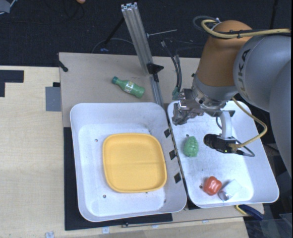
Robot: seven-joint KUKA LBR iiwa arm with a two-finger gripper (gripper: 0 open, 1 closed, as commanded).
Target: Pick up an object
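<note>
So where is your tool at this moment?
My tool [182, 114] hangs over the right bin [253, 170], at its far left corner, close to the edge where the two bins meet. My arm [265, 73] reaches in from the right, above that bin.

Is it released or clenched?
I cannot tell. From this slant the tip is too dark and too small for me to read, and I see nothing held in it.

What could it pick?
Nearest is a green lump [190, 147]. It lies on the floor of the right bin, just on the near side of my tool and apart from it, close to the bin's left wall. A red lump [211, 185] lies farther toward the near rim of the same bin, well apart from my tool. A small grey piece [223, 196] lies just beside the red lump; I cannot tell whether they touch.

And the other bin?
A yellow plate [134, 161] lies flat in the middle of the left bin [87, 133].

Anything outside the bins?
A green bottle [128, 87] lies on its side on the worktop [87, 78], behind the left bin. A metal rail [139, 38] slants up from the worktop near the far end of the gap between the bins.
</note>
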